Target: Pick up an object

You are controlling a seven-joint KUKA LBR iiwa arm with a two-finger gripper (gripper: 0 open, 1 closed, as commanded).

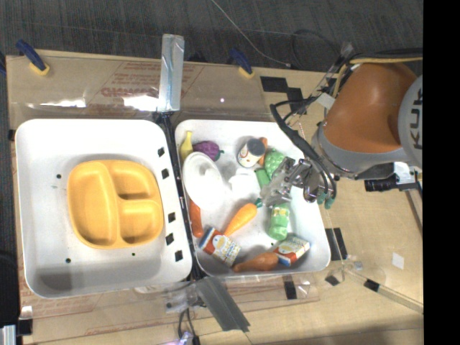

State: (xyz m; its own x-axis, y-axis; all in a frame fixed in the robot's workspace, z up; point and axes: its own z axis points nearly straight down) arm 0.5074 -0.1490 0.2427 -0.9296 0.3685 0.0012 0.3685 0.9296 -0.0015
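Reaching in over the right rim of the right bin [188,128], the grey arm [374,113] with its orange band lowers its gripper [282,184] among the toy foods in that bin's right half. How wide the jaws stand cannot be told: the metal parts blur against the clutter, and nothing is plainly seen between them.

Using the gripper as the landmark: a green toy vegetable [274,162] lies just above it, touching or nearly so, and a small round figure with a pale face [251,152] sits up and to the left. A green bottle-like toy [278,221] lies just below. An orange toy carrot [240,219] lies tilted, lower left of the gripper, and a white bowl [201,177] sits well to its left. Beyond the bowl, near the bin's far left corner, are a purple toy [208,149] and a yellow banana-like piece [186,144]. Along the bin's near wall, below the gripper, lie a small printed carton [294,249], a second orange carrot [256,262] and a small printed pouch [224,247].

Far left of the gripper, the left bin [36,192] holds a yellow divided tray [115,201].
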